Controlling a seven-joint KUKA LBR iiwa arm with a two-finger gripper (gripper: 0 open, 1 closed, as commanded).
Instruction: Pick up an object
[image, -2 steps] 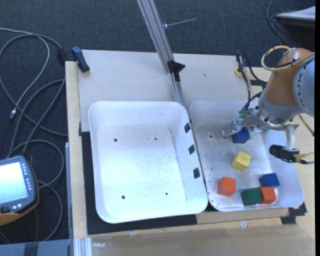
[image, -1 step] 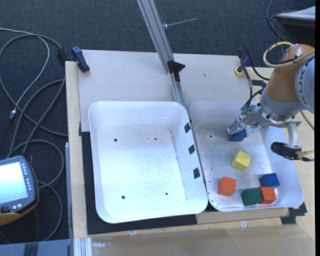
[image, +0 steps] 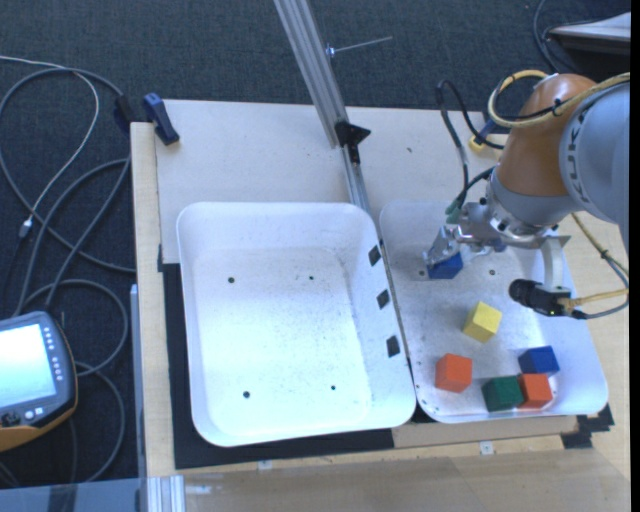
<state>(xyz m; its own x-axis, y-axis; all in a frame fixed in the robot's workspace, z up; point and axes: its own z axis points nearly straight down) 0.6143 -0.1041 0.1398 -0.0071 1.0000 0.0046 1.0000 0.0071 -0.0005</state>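
While the arm (image: 560, 150) reaches in over the right bin (image: 420, 235), we see its gripper (image: 446, 256) low above the bin floor with a blue block (image: 445, 266) caught between its fingers. Near it, toward the bin's front, lies a yellow cube (image: 482, 321). Farther front we find an orange cube (image: 454, 372), and a green block (image: 502, 393), a small orange block (image: 537, 390) and a second blue block (image: 538, 360) clustered together. Beside it sits the left bin (image: 200, 225).

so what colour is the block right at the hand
Blue; the block at the hand shows best in the camera view.
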